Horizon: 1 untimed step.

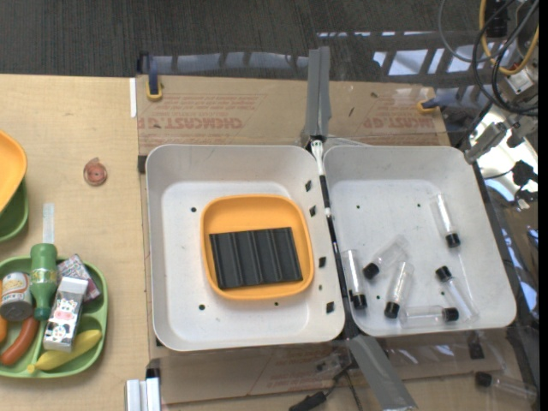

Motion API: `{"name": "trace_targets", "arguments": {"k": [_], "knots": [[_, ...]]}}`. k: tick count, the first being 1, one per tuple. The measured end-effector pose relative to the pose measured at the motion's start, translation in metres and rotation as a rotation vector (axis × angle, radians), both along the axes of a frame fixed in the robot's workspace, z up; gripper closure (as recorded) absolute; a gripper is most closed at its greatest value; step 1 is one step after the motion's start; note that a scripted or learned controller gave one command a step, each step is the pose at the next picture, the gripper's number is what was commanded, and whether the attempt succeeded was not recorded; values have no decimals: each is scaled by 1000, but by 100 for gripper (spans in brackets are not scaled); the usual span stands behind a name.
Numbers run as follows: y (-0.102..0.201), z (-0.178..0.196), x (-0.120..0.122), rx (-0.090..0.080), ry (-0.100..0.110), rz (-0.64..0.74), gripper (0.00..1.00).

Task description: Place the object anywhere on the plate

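Two white bins side by side, seen from above, with a dark block lying on an orange plate.

A dark grey ribbed rectangular block [257, 258] is seen lying flat on the orange plate [257, 206], well inside its rim. The plate is set in the middle of the left bin [171, 255]. In the right bin [402, 187], several clear tubes with black caps [446, 221] are scattered, mostly toward its near edge. Both bins are borne on cardboard [205, 114]. On the wooden surface [77, 110] beyond the left bin, a green divided tray [96, 336] is laid with toy food, among it a green bottle [43, 276] and a banana [68, 352]. A small pink disc [96, 173] lies farther back. How far the hand is open, and whether anything is held, cannot be told.
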<state>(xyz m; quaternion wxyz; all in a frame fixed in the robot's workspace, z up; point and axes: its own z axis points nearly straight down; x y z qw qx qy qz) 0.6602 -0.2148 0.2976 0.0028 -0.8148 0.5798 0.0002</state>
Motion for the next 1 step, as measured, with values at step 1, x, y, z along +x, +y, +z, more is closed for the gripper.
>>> {"name": "trace_targets", "arguments": {"k": [1], "knots": [[4,-14,0,1,2,252,0]]}}
